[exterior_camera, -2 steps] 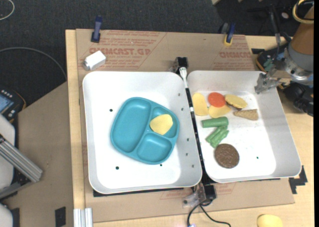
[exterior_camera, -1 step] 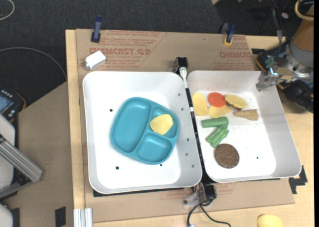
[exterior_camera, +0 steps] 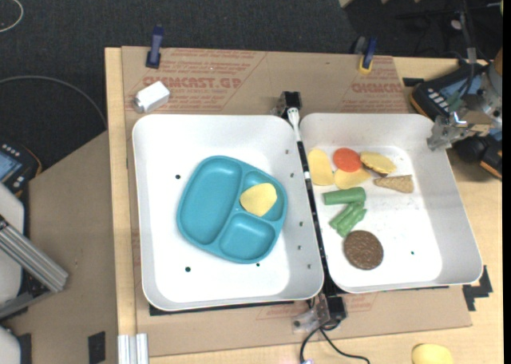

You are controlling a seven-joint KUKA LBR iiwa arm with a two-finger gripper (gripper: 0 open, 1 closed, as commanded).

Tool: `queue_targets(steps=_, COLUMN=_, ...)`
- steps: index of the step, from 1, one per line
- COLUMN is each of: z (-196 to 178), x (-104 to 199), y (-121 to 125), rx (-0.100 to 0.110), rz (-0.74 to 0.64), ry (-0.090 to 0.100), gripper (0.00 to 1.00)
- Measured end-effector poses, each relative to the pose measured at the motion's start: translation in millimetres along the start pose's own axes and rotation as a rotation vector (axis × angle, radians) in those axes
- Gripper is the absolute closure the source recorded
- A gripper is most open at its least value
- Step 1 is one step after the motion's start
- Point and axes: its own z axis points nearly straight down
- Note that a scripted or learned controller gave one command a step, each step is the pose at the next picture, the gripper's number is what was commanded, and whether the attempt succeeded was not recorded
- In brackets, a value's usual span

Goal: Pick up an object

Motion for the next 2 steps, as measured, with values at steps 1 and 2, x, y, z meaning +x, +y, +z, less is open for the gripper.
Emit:
queue_targets(steps=1, z=-8.6, x=0.0, y=-37.9, rx=0.002, rz=0.0, ry=0.0, gripper=1.0)
queue_targets(steps=2, z=-33.3, x=7.4, y=-99.6, rx=0.002, rz=0.0, ry=0.002, gripper=1.0)
